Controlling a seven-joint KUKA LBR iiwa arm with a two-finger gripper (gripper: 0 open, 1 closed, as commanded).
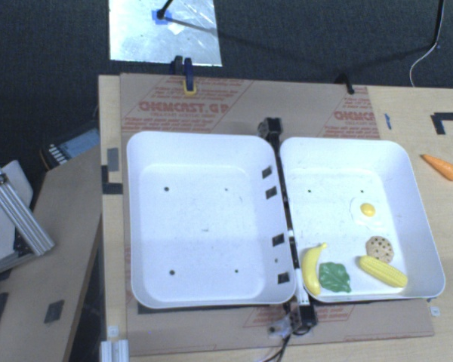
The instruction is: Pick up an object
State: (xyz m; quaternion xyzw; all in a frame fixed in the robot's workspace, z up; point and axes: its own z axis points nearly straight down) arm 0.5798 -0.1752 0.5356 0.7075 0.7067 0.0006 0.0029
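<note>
The right bin (396, 161) holds several toy foods. A fried egg (366, 210) lies near its middle right. A round cookie (379, 247) sits below the egg, and a yellow corn cob (383, 271) lies just under the cookie near the front wall. At the bin's front left corner a yellow banana (312, 268) rests beside a green leafy piece (334, 277), the two touching.
The left bin (136, 225) stands beside the right one, joined along a black clipped seam (281, 210). An orange carrot (443, 167) lies on the bench outside the right bin. A shiny metal sheet (164, 21) lies beyond the bench's far edge.
</note>
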